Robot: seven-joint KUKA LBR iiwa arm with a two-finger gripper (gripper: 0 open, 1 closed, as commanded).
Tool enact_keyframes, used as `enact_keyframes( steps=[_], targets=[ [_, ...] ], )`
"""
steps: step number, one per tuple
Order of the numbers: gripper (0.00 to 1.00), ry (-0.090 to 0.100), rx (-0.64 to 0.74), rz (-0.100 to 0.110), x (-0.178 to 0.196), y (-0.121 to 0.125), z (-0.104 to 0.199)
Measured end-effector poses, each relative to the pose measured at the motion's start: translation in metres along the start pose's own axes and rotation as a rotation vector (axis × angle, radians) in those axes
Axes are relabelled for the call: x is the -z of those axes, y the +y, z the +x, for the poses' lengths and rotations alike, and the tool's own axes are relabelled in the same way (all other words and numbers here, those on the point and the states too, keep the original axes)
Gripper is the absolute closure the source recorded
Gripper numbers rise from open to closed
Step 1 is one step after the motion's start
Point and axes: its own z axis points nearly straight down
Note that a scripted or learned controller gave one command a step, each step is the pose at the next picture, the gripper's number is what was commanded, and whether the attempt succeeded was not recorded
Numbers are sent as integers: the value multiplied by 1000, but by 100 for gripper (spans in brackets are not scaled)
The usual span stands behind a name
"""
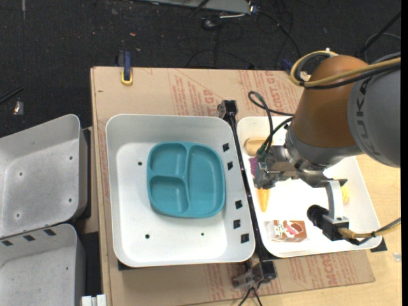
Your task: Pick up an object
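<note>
My gripper [266, 176] hangs low over the left side of the right bin [319, 246], under the grey arm with its orange band. An orange carrot-shaped toy [262, 198] lies just below the gripper, pointing toward the front. A small red and white packet [289, 230] lies flat near the bin's front. A tan, bread-like piece [253, 146] lies near the bin's back left corner, and a purple bit [253, 167] peeks out beside the gripper. A yellow item [345, 195] is partly hidden by the arm on the right.
The left bin [127, 234] holds a teal divided plate [186, 179] in its middle. A black divider with clips runs between the two bins. Grey metal trays [38, 171] lie off the bench to the left. Cables hang around the arm.
</note>
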Motion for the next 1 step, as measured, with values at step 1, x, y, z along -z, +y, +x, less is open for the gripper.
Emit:
enact_keyframes(
  steps=[1],
  targets=[
    [100,0,0,4,-13,-4,55]
  ],
)
